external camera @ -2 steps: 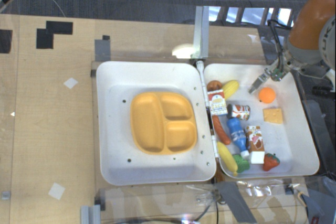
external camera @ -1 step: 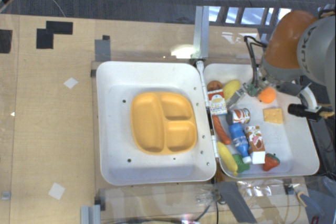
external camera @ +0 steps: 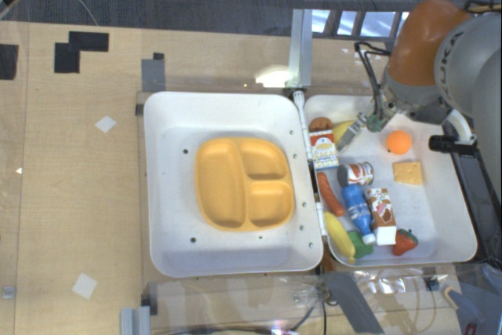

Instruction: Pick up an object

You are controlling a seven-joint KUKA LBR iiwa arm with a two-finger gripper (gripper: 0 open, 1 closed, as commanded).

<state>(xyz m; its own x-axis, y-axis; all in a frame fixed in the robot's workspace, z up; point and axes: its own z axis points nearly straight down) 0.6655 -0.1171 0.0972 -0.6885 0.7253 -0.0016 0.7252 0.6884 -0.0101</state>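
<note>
Toy foods lay crowded in the right bin (external camera: 463, 235): an orange (external camera: 399, 141), blue bottle (external camera: 357, 213), strawberry (external camera: 405, 242), and cheese slice (external camera: 407, 172).

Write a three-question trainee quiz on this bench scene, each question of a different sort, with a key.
1. True or false: the yellow divided tray lies in the right bin.
2. Which lies nearest the tool: (a) orange ball, (b) strawberry, (c) blue bottle?
3. Fill in: the cheese slice lies just below the ______.

Key: 1 false, it lies in the left bin; 2 a; 3 orange ball.
</note>
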